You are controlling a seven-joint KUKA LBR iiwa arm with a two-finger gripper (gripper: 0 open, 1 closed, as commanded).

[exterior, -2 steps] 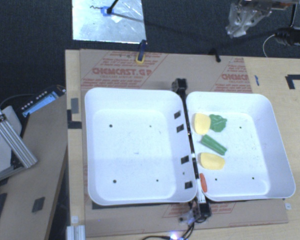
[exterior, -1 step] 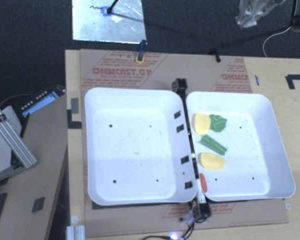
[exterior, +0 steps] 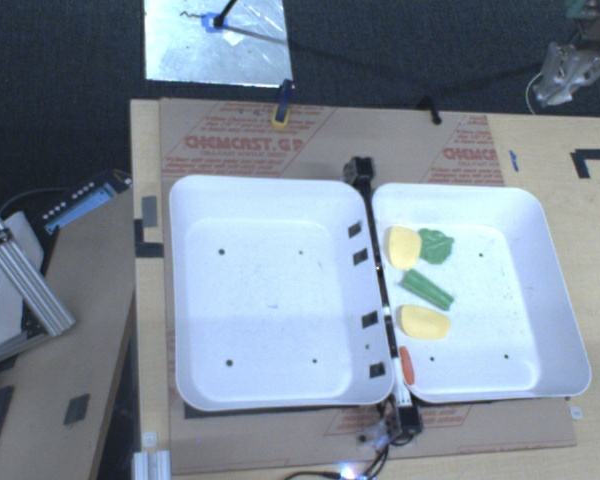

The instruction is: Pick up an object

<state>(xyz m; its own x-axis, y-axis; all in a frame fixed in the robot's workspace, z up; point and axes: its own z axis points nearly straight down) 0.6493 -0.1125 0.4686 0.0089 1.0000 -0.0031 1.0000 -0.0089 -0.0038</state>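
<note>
White plastic formed both shallow bins on the tabletop (exterior: pixel 310 128), and every loose object lay in the right bin (exterior: pixel 540 268), bunched against its left wall; the left bin (exterior: pixel 270 288) sat alongside. 5 pieces showed there: a yellow piece (exterior: pixel 403 247) touching a lumpy green piece (exterior: pixel 436 245) at the upper end, a slim green pod-like piece (exterior: pixel 427 290) below them, a second yellow piece (exterior: pixel 423 322) just under that, and a small orange-red piece (exterior: pixel 407 366) tight against the dividing wall.

At the upper right corner of the view the gripper (exterior: pixel 570 73) hung well off the bins, over dark floor, with nothing between its jaws; whether they stood open or closed I could not tell at that size. By my judgement the pick had not yet begun: this was the approach step. The next move would call for travel leftward and down over the cluster, then a descent onto 1 piece.

The green pod looked the most workable target. Its long axis ran diagonally, from upper left to lower right, so the jaws would need to close across that line. Neighbours lay close on both ends.
</note>
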